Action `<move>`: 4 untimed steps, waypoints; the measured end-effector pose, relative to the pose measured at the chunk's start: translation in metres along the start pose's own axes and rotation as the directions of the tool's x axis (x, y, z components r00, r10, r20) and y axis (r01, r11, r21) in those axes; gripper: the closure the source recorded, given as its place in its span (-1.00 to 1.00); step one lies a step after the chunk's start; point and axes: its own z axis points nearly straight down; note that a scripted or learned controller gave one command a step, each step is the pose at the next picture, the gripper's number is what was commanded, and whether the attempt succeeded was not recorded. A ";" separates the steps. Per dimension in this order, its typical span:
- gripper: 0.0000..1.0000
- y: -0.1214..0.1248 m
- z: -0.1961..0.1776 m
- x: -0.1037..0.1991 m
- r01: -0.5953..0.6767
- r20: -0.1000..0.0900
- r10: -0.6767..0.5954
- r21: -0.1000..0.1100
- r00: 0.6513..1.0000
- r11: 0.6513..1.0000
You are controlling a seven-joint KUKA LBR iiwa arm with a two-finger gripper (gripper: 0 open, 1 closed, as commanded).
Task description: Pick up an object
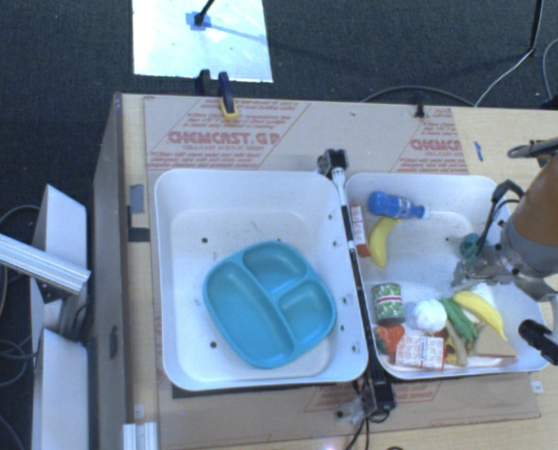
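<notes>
Blue divided plate (270, 302) lies in the left bin (185, 204), centre frame. Right bin (429, 187) holds a blue bottle (396, 205), two bananas (381, 240), a green can (387, 302) and a white ball (429, 316). Gripper (475, 268) hovers at right beside the lower banana; its grip cannot be judged.

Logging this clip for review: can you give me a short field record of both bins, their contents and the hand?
left bin: blue divided plate
right bin: blue bottle, small banana, green can, white ball, larger banana, red-and-white carton
hand: low over right bin's right side, beside larger banana
grasp: cannot tell
</notes>
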 end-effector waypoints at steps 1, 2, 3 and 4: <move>1.00 0.065 -0.125 -0.012 0.002 0.001 -0.002 -0.001 1.000 1.000; 1.00 0.021 -0.137 0.039 0.003 -0.001 -0.003 0.003 1.000 1.000; 1.00 0.132 -0.144 0.095 0.004 -0.002 -0.004 0.002 1.000 1.000; 1.00 -0.039 -0.104 0.111 -0.001 -0.002 0.001 0.006 1.000 1.000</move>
